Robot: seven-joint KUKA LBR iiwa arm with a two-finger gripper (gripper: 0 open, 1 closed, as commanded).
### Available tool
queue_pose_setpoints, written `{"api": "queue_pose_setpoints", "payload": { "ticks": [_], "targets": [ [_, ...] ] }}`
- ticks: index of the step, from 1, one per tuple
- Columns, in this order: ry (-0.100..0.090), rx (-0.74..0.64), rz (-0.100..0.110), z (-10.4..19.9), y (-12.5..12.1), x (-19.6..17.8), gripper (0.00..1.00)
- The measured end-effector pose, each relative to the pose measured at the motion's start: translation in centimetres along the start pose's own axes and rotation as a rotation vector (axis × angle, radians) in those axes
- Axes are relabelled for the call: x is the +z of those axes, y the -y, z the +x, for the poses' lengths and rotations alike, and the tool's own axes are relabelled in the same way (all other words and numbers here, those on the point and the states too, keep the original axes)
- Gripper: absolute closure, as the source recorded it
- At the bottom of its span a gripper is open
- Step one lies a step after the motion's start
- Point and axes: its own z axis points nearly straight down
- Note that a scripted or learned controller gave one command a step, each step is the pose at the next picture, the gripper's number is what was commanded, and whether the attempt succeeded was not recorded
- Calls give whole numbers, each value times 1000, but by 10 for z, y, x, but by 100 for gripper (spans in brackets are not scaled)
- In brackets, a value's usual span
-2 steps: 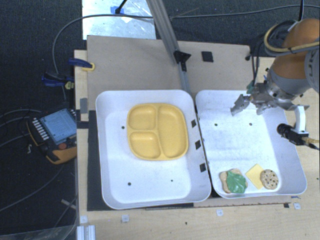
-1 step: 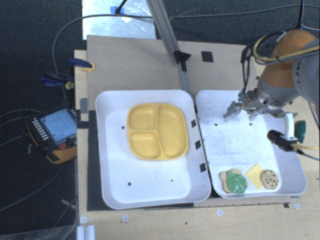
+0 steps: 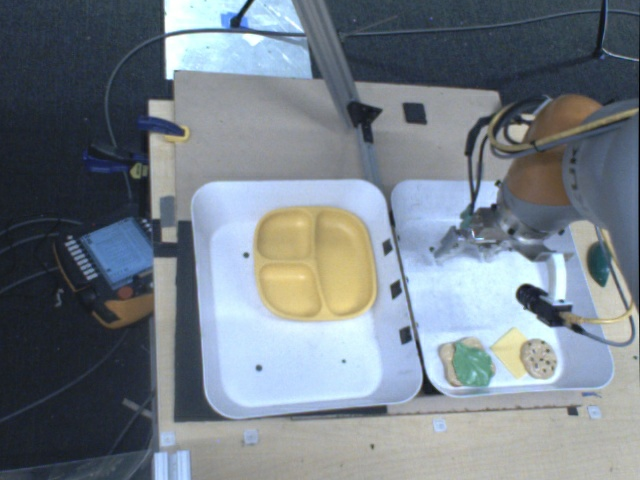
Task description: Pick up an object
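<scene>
A tan counter (image 3: 270, 118) is carrying two white bins. The left bin (image 3: 230, 368) is holding a yellow divided plate (image 3: 313, 262). The claw (image 3: 452, 245) is hovering in the right bin (image 3: 425, 298) (finger spread unclear), well apart from toy foods (image 3: 497, 359) lying along its near edge.

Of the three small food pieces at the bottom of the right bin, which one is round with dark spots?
The cookie, rightmost of the three. The yellow cheese wedge beside it is plain and angular, and the leftmost piece is tan with a green top.
</scene>
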Motion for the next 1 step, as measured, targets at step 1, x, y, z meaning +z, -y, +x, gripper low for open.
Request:
{"api": "queue_pose_setpoints", "payload": {
  "ticks": [1],
  "targets": [
    [1, 1, -5, 0, -2, 9, 0]
  ]
}}
